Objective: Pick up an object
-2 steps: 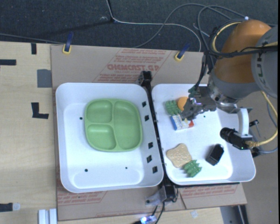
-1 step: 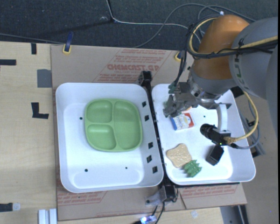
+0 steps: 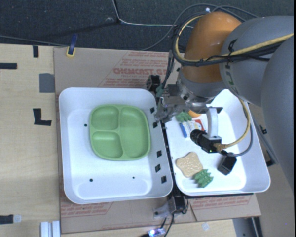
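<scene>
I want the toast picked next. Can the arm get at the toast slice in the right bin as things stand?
Probably yes. The toast slice lies flat with nothing on top of it; only the green toy sits close at its lower right. The arm hangs over the same bin.

left bin point(image 3: 69, 147): divided plate point(image 3: 120, 132) | right bin point(image 3: 254, 174): toast point(image 3: 189, 164), leafy toy point(image 3: 203, 177) before it
</scene>
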{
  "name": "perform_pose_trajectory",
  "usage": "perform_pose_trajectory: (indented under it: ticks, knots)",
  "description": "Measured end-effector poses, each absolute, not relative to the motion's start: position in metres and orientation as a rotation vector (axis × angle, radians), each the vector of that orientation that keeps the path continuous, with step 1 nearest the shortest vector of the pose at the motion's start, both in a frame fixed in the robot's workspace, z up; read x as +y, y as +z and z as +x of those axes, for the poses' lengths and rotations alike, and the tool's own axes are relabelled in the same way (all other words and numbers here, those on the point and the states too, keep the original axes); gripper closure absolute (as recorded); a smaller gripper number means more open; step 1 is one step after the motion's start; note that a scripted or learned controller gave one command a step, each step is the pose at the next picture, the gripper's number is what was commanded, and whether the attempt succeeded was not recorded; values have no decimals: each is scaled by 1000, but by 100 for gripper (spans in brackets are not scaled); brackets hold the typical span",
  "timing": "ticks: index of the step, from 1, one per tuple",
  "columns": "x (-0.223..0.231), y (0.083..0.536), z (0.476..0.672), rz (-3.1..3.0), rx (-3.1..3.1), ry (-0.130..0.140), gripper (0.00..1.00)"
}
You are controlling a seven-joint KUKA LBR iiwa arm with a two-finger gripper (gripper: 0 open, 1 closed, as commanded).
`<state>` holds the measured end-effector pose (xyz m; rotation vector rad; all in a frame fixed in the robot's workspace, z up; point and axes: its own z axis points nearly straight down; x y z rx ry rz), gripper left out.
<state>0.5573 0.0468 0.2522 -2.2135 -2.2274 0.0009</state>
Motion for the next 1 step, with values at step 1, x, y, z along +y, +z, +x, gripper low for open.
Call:
perform_pose_trajectory:
  ticks: [1]
  knots:
    - [97,249,565,-2214,-2227,2,100]
